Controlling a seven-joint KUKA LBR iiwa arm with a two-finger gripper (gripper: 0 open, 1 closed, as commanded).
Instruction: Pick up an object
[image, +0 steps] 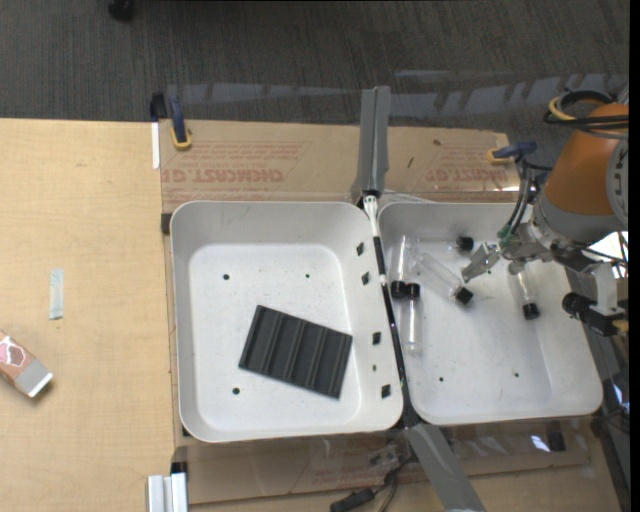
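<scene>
White plastic forms both bins. Find the left bin (185, 300) and the right bin (560, 390) side by side on brown cardboard (260, 165), with a grey bar (375, 140) running up from the seam between them.

1. Locate the arm (585, 175). It enters from the right, its orange band above the far right corner of the right bin.
2. Locate the gripper (484, 262). It sits low over the upper middle of the right bin, pointing down and to the left. You cannot tell from this view whether it is apart or together, and nothing is seen clamped in it.
3. Check the candidate objects in the right bin:
   - The angled clear tube (440, 275) lies just left of and below the gripper, with its black cap (462, 295) nearest the tip. Contact cannot be confirmed.
   - The loose black cap (465, 243) lies just above the gripper.
   - The short capped tube (526, 298) lies to the gripper's right, under the wrist.
   - The long clear tube (410, 325) lies along the bin's left wall, its black top toward the rear, apart from the gripper.
4. Note the dark ribbed panel (297, 351) lying flat and slightly rotated on the floor of the left bin, well apart from the gripper.

On the wooden bench (80, 200) to the left, note a small grey strip (56, 295) and a red-and-white packet (22, 366) at the edge.
</scene>
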